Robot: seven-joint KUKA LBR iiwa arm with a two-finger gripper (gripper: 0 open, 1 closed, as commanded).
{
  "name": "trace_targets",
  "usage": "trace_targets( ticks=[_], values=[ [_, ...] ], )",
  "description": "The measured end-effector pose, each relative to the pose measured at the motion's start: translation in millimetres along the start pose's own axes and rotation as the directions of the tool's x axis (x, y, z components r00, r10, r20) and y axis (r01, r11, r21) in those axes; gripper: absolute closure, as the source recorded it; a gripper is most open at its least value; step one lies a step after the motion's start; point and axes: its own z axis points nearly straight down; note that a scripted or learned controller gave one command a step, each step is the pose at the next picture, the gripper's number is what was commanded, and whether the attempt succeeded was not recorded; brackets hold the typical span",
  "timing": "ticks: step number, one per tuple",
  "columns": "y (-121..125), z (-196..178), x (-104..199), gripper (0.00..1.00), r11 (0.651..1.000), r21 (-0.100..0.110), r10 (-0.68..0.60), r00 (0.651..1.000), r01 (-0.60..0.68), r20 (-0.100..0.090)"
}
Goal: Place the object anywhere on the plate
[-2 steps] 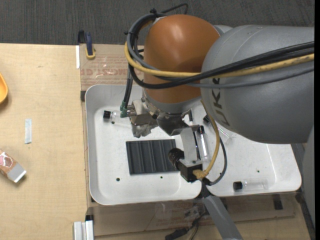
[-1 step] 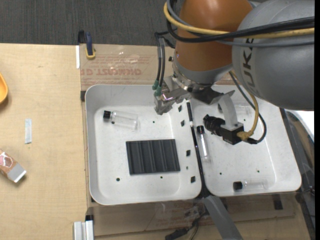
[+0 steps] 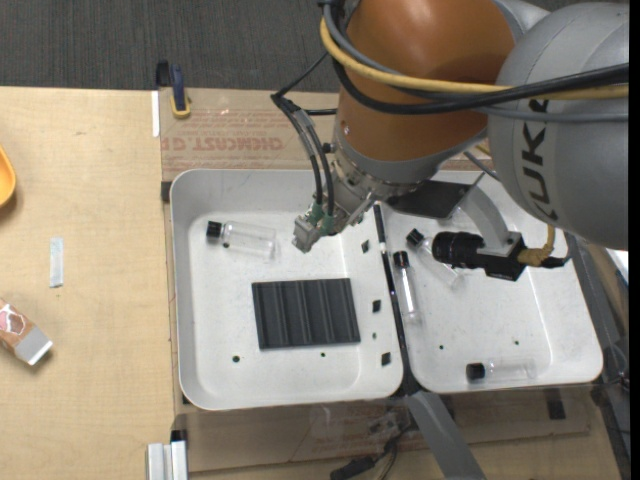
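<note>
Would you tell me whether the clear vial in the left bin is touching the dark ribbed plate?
Apart. The camera view shows bare white bin floor between the vial and the ribbed plate.

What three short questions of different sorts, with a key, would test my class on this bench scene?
1. True or false: the dark ribbed plate lies in the left bin.
2. Which lies nearest the gripper? A) the clear vial in the left bin B) the clear vial in the right bin
3. Fill in: the arm's orange band sits at the picture's ____.

Key: 1 true; 2 A; 3 top.
</note>
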Motion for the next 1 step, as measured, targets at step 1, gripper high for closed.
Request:
trace_targets(
  ticks=[1],
  values=[
    [-45.0, -40.2, -14.5, 1.0, 0.986, -0.001, -0.165, 0.986, 0.165, 0.001]
  ],
)
